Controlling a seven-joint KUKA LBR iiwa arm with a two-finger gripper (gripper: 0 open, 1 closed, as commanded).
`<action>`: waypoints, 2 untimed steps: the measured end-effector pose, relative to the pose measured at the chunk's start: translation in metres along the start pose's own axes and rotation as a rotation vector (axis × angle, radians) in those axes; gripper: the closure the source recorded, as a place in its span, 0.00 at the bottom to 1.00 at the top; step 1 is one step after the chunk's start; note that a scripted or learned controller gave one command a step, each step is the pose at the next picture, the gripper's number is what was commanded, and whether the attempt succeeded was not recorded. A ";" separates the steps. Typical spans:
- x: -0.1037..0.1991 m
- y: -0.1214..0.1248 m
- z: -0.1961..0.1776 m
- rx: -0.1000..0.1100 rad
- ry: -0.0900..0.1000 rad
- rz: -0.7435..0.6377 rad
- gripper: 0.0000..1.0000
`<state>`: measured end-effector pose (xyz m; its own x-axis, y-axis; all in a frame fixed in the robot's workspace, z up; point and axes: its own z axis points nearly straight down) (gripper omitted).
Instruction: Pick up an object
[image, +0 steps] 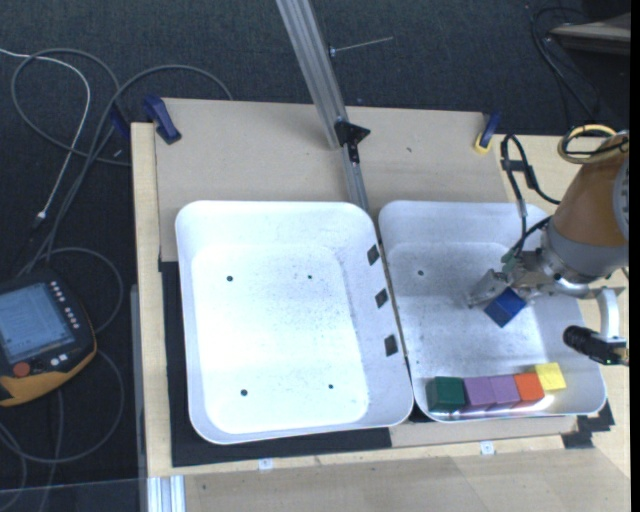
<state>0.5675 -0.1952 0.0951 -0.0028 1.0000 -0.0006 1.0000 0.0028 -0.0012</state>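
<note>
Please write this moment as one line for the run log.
arm: over right bin | gripper: at blue block | grasp: unconfirmed | row at near wall: green, purple, orange, yellow blocks

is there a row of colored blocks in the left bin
No, the row of colored blocks lies along the near edge of the right bin.

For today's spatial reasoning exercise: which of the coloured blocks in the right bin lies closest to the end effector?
The blue block, right at the end effector; the green, purple, orange and yellow blocks sit in a row at the bin's near edge.

Fingers (497, 291) grip a blue block (505, 307) above the right bin (440, 225).
</note>
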 end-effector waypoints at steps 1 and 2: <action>0.027 -0.031 -0.004 0.004 0.004 0.002 0.00; 0.026 -0.029 -0.015 -0.002 0.002 0.001 1.00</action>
<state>0.5381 -0.1689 0.1105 -0.0013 1.0000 0.0016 1.0000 0.0013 0.0007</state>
